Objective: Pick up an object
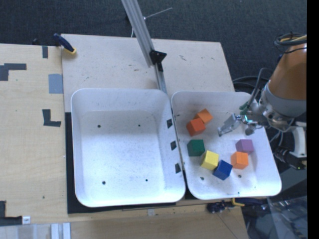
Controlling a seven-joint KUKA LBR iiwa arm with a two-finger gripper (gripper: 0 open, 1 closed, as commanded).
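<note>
My pale wooden bench (114, 59) carries two white bins side by side. The right bin (259, 183) holds the blocks: two orange-red ones (196, 126) touching near its left wall, a green (196, 147), a yellow (210, 159) against a blue (223, 169), an orange (239, 160) and a purple (244, 145). My tool (227, 127) hangs above that bin, right of the orange-red pair, gripping nothing; I cannot tell its opening.
</note>
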